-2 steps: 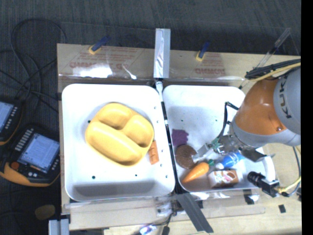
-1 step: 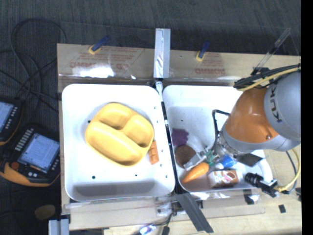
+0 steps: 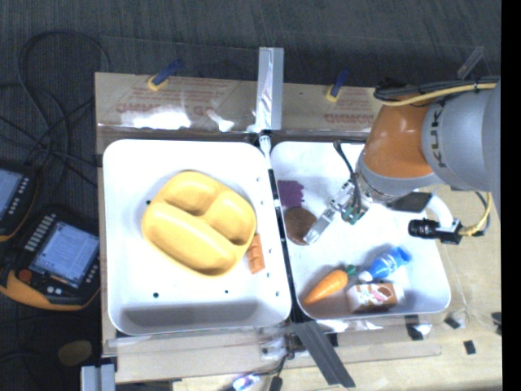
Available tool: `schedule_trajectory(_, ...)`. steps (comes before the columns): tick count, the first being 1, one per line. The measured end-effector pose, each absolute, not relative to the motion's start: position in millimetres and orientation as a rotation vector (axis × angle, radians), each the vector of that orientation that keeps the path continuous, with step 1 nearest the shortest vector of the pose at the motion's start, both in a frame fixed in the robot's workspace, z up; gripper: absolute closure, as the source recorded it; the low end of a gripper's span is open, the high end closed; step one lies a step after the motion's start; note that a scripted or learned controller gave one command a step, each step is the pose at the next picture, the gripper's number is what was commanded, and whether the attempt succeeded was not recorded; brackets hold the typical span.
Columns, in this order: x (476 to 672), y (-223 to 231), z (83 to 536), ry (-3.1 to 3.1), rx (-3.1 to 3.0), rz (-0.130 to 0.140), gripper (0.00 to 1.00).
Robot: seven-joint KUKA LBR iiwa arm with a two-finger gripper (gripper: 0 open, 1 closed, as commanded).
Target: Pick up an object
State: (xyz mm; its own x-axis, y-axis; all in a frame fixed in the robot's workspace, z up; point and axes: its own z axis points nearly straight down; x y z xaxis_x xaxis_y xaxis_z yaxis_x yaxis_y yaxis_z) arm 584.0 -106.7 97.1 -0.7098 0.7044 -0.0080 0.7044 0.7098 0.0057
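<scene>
- Brown round thing point(image 3: 299, 222) sits in the right bin point(image 3: 423, 300), up against its left wall, right at the tip of the gripper point(image 3: 319, 228). It's pretty much round, so no real long axis that I can make out.
- Gripper comes in slanting down-left from the wrist, and its tip is touching or just over the brown thing's right edge. Honestly can't tell if it's gripping anything or not, too small and blurry there.
- Purple block point(image 3: 290, 192) is just above the brown thing, same left side of the bin.
- Carrot point(image 3: 327, 285) lies near the front of the right bin, long axis tilted, green end pointing up-right, tip pointing down-left.
- Blue bottle point(image 3: 384, 264) lies beside the carrot's green end, and a small carton point(image 3: 374, 296) sits just below it.
- Left bin point(image 3: 130, 300) has a big yellow lumpy thing point(image 3: 199, 221) with a little orange piece point(image 3: 256, 253) at its right edge.
</scene>
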Motion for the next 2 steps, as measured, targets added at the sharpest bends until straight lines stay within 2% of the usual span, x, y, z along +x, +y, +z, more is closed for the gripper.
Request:
schedule_trajectory(1, 584.0, -106, 106, 2.898, 1.195, 0.009, 1.00)
schedule_trajectory(2, 611.7, -42, 183, 2.662, 1.669, -0.002, 1.00)
